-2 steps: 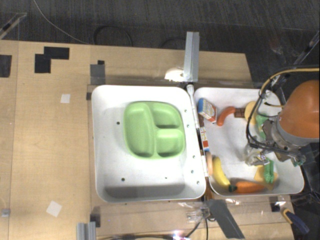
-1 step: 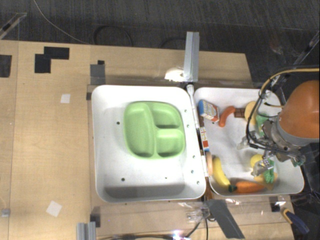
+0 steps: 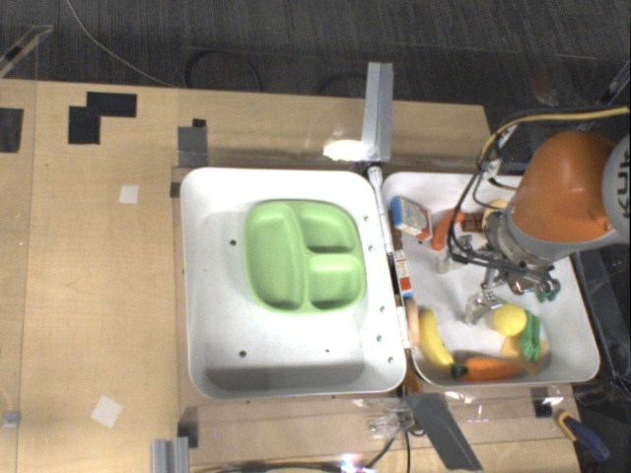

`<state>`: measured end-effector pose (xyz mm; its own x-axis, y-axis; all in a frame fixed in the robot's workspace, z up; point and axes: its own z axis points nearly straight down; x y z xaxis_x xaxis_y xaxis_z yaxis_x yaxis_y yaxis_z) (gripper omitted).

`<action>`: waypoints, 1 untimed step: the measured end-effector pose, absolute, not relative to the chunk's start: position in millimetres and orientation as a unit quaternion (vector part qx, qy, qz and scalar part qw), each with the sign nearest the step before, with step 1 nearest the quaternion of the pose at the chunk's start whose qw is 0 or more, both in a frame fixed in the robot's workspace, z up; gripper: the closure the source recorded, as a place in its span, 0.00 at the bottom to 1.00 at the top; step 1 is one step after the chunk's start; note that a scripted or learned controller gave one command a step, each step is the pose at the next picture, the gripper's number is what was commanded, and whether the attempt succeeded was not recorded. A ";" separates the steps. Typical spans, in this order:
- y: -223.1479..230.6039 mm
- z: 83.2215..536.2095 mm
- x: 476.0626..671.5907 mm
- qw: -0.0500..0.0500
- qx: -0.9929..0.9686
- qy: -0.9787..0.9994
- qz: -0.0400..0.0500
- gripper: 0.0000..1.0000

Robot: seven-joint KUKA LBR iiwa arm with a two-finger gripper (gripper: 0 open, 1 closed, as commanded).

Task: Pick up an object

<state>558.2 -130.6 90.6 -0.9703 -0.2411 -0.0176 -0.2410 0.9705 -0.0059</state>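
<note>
Gripper (image 3: 490,302), finger state indiscernible, just beside lemon (image 3: 509,320): centre over lemon, descend straight, avoiding carrot (image 3: 490,369).

1. Arm (image 3: 582,190): grey, reaching in from the right edge, bent downward.
2. Orange band (image 3: 560,187): rounded, sits above the wrist.
3. Cables (image 3: 493,156): looped beside the wrist.
4. Gripper (image 3: 490,302): metallic, pointing down, below the wrist.

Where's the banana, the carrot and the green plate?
banana (image 3: 433,336), camera view, middle of its yellow curve
carrot (image 3: 490,369), camera view, middle of its orange body
green plate (image 3: 301,255), camera view, divider between its compartments
</note>
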 end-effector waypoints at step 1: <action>-130.5 89.0 620.1 0.007 -0.048 0.999 -0.001 0.00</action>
